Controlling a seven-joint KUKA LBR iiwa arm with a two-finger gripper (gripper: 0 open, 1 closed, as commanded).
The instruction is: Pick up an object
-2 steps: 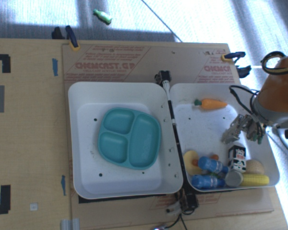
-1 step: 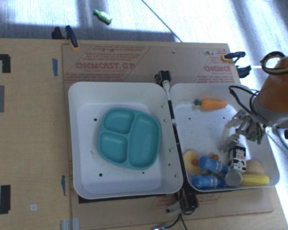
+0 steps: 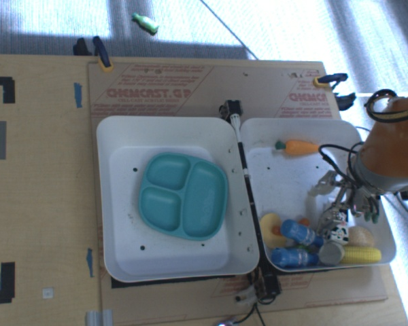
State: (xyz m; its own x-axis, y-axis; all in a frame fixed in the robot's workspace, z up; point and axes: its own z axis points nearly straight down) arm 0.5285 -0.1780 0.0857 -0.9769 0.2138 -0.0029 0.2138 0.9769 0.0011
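I hung my gripper (image 3: 338,206) low over the right bin (image 3: 306,122), toward its five o'clock corner, since that was where most of the pickable pieces lay heaped. Directly at my six o'clock sat a small black-and-white piece (image 3: 338,234), with a grey cylinder (image 3: 330,252) just below it. A pale rounded piece (image 3: 361,236) and a yellow corn cob (image 3: 362,254) lay at about five o'clock, against the bin's near wall. Two blue bottles (image 3: 300,232) and a yellow toy (image 3: 272,228) crowded together at my eight o'clock.

An orange carrot (image 3: 299,147) lay alone at my eleven o'clock, well apart from the rest. By my reckoning it would have been an easier target than the packed heap.

The left bin (image 3: 115,182) held a teal divided plate (image 3: 183,195), far off at my nine o'clock and no part of this attempt.

As for my grip, the metalwork and cables blurred together against the white floor, so I could not tell whether it stood wide or narrow. Nothing showed plainly caught in it. I judged the pick not yet made, with the black-and-white piece nearest to hand.
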